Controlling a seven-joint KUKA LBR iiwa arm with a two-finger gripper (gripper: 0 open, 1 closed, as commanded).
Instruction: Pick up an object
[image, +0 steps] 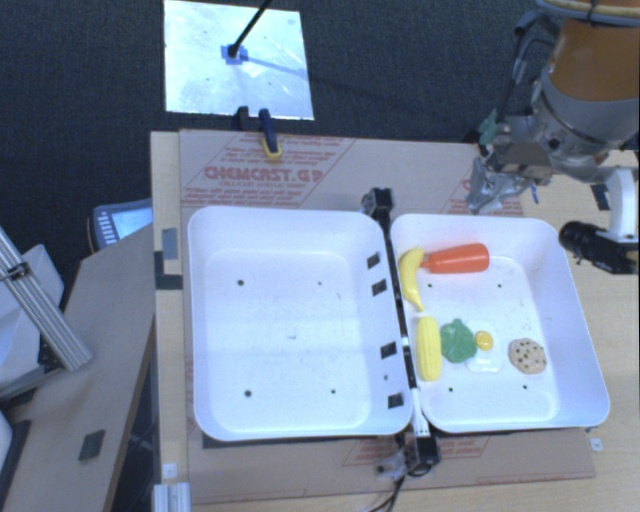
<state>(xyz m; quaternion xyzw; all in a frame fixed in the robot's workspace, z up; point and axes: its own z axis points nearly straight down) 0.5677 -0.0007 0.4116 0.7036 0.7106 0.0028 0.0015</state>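
Plainly, every candidate sits in the right bin (575, 300), the one nearer the counter's right edge. A carrot (457, 258) lies near that bin's far wall, its tip touching the top of a banana (410, 277) that runs along the inner wall beside the divider. Below the banana lies a corn cob (428, 347), with a green leafy piece (458, 340) just beside it, then a fried egg (482, 348) and a cookie (526, 355) towards the near right corner.

These look like light, stiff plastic play food with smooth, somewhat slippery skins. The carrot seems the best choice: rounded, standing proud of the floor, mostly free on both long sides, so taking it across the middle should work. The banana and corn hug the wall; the cookie and egg lie too flat.

The gripper (487, 193) hangs above the counter's far edge, just outside the right bin's far wall, holding nothing. I cannot tell its opening from here.
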